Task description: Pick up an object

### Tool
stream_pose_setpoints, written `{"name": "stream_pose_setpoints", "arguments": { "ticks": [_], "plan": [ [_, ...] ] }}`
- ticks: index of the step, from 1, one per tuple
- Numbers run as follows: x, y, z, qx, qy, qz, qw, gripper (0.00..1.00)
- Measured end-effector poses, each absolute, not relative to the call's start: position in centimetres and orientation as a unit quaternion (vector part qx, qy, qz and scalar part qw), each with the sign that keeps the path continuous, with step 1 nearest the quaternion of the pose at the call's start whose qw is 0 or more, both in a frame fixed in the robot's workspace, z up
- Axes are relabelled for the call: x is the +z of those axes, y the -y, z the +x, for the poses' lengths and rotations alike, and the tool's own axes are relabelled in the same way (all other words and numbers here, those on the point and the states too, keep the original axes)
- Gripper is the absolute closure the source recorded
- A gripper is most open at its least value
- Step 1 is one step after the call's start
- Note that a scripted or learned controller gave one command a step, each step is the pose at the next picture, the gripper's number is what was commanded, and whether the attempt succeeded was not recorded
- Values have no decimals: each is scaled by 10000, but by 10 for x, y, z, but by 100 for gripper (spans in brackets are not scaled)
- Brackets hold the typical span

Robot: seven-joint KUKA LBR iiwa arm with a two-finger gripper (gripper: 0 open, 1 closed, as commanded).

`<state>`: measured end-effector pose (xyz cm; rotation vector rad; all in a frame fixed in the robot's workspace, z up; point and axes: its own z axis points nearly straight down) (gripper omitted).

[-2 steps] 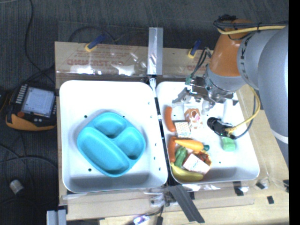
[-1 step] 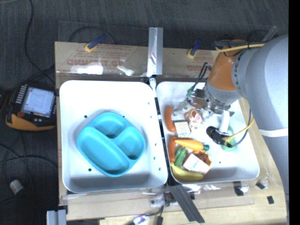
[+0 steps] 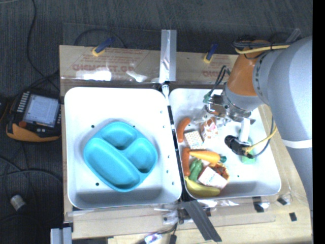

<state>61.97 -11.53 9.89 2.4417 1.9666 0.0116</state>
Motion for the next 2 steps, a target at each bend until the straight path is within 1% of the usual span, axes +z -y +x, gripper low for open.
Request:
{"name": "stream_pose_setpoints", "arguments": {
  "ticks": [1,2],
  "plan": [
    [235,129,640,-24,-5942,8043,7,100],
    [203,139,615,-21,-6807,7325,-2,100]
  ]
}}
